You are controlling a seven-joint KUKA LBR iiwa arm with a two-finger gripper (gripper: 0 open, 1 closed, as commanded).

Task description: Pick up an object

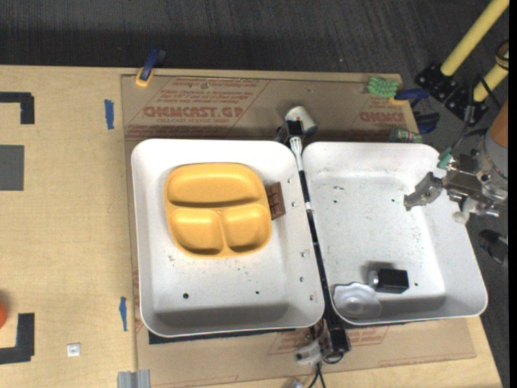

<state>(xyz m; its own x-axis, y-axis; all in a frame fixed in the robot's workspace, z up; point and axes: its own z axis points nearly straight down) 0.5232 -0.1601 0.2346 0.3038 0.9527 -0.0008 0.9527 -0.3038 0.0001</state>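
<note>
My hand [422, 192] hovers over the right bin [347, 164], its grip unreadable from here; black block [391, 279] and yellow tray [218, 208] remain unpicked.

A robotics lab or test workshop: a plywood bench [65, 217] marked with black tape squares [18, 107] and blue tape strips [109, 113], clamps [148, 67] along the far edge of a brown board [202, 103], two white bins [153, 241], grey carpet floor [242, 23].

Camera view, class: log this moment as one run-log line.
end effector: over right bin, near its right rim | yellow tray: left bin | black block, clear lid: right bin | nothing held
</note>
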